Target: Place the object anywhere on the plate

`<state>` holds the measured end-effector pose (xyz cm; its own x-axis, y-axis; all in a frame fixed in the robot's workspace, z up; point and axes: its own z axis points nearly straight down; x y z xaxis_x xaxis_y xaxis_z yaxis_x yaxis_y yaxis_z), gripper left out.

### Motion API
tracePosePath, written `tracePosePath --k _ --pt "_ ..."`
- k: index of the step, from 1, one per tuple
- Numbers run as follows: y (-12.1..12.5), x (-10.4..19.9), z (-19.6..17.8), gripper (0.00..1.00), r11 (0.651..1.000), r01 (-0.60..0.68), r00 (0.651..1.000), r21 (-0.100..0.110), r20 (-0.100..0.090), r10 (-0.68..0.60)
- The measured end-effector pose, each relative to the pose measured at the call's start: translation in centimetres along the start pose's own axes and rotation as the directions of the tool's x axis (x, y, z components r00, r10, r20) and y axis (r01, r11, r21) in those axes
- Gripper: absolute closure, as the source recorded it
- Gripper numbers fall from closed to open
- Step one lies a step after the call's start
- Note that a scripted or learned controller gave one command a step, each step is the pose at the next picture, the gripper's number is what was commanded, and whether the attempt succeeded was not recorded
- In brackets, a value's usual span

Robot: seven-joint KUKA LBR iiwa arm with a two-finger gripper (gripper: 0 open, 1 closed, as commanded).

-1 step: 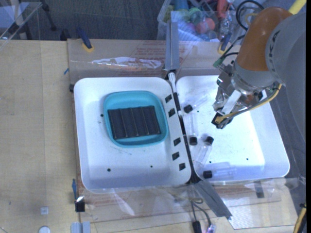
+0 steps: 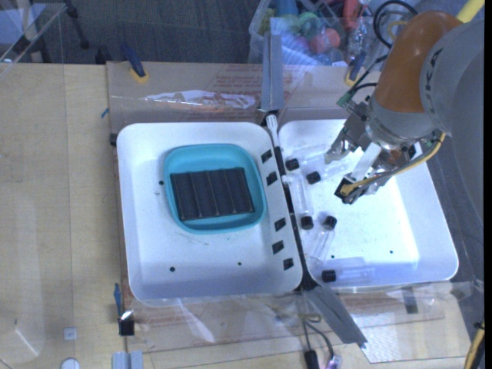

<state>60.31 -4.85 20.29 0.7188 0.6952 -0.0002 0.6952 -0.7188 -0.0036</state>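
Where the black slab (image 2: pixel 211 194) lies, most of the plate (image 2: pixel 178 162) is hidden.

The bench (image 2: pixel 54 206) is pale wood, evenly lit, with a brown board (image 2: pixel 184 79) laid across it and a small blue clamp (image 2: pixel 137 69) at the board's far left corner. Beyond the far edge the floor (image 2: pixel 169 14) is dark grey carpet — dimmer than the bench. A clear tub (image 2: pixel 323 10) of bright toys sits there, and a clear panel (image 2: pixel 34 29) at far left.
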Motion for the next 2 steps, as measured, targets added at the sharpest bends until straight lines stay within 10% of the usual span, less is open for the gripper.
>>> tracePosePath --k 1,2 --pt "7.1 -0.3 -1.8 0.00 0.961 0.277 0.961 -0.004 0.001 -0.277" --pt "12.3 -3.1 -1.7 0.00 0.971 0.240 0.971 -0.004 0.001 -0.240"
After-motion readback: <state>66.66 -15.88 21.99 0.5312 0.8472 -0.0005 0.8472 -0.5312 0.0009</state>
